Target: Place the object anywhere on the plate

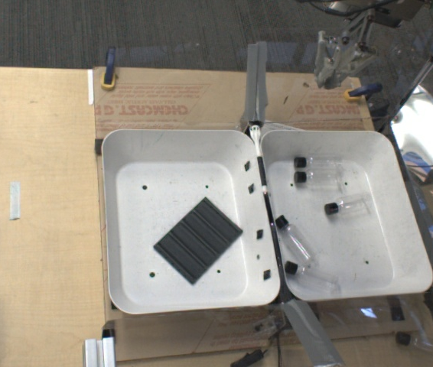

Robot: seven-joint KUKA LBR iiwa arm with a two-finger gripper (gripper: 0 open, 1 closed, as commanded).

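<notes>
**2 bins, 5 vials, and a gripper parked far above them**

2 shallow white bins sit side by side on the cardboard-covered bench, the left bin [125, 159] and the right bin [385, 167] meeting at a central divider. The largest item is the dark ribbed plate [199, 239], lying flat and turned diagonally near the middle of the left bin, bare on top, so it reads as the drop target. The right bin serves as the supply side: 5 clear vials with black caps lie scattered on its floor, 2 close together near the upper left [312, 170], 1 near the middle [344, 206], and 2 along the left wall [293, 239]. All rest well apart from the plate.

The gripper [337, 61] hangs beyond the far edge of the right bin, touching nothing. Its jaws look blurred, so their spread cannot be told, and nothing shows between them. Judging by this, no vial is picked yet.
</notes>
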